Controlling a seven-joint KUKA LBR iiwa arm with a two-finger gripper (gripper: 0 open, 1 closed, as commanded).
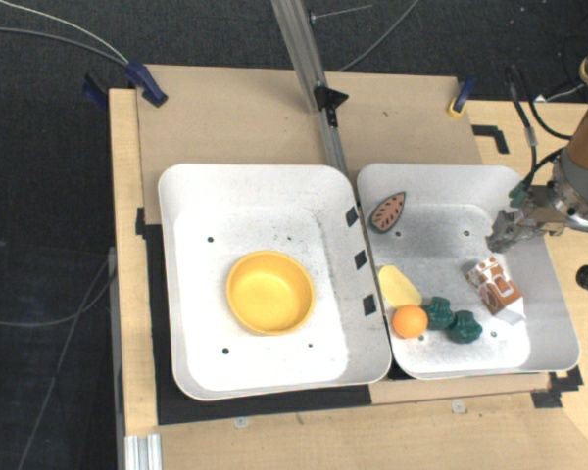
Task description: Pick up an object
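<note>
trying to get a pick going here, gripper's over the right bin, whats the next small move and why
Probably ease the gripper toward the near edge of the right bin and down, onto the small brown and white block. It is the closest object, just below the gripper in the camera view, and it lies apart from the orange ball and green piece, so there is less to bump.

a bowl point(269, 291) sits in the left bin point(191, 204), while the right bin point(549, 336) holds a leaf point(387, 211) at the back, a ball point(409, 321) and a carton point(496, 285) nearer the front.
</note>
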